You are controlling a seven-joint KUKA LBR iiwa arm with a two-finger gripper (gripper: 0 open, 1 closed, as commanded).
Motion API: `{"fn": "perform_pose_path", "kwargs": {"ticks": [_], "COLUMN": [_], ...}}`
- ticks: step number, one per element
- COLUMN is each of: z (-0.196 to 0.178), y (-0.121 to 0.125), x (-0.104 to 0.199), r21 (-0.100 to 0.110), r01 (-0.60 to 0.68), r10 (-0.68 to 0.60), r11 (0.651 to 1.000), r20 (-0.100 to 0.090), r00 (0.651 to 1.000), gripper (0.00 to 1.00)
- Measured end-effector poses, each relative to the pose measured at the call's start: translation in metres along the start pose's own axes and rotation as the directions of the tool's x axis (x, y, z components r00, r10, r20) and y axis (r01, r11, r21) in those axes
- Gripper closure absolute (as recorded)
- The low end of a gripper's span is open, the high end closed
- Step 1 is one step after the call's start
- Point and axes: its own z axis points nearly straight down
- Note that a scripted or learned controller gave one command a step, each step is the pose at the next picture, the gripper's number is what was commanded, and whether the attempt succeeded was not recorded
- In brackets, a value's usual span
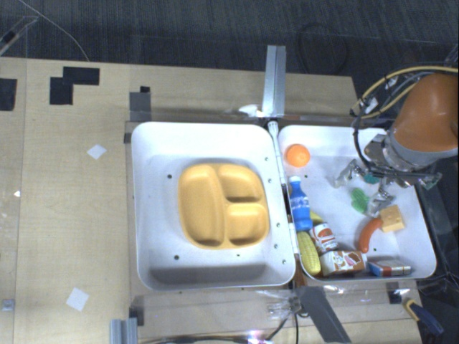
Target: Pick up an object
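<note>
Your claw (367, 185) hangs spread wide near the right bin's (423, 260) right edge, holding nothing, with a green object (358, 200) just beneath it. You'll see a sausage (368, 234) and a cheese wedge (391, 218) closer to the front right corner.

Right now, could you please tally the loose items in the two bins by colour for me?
Yellow: 3, the divided tray, the corn cob and the cheese wedge
Orange: 1, the ball
Blue: 1, the bottle
Green: 1, a small piece
Red: 4, the sausage, two cans and a tube
Total: 10
</note>
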Motion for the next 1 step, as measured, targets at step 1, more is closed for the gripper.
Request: {"fn": "perform_pose_path", "kwargs": {"ticks": [1], "z": [-0.0331], "y": [-0.0138], "x": [-0.0791], "r21": [0.000], "r01": [0.071], "r10": [-0.071], "r11": [0.997], "r20": [0.004], "r00": [0.997], "gripper": [0.00]}}
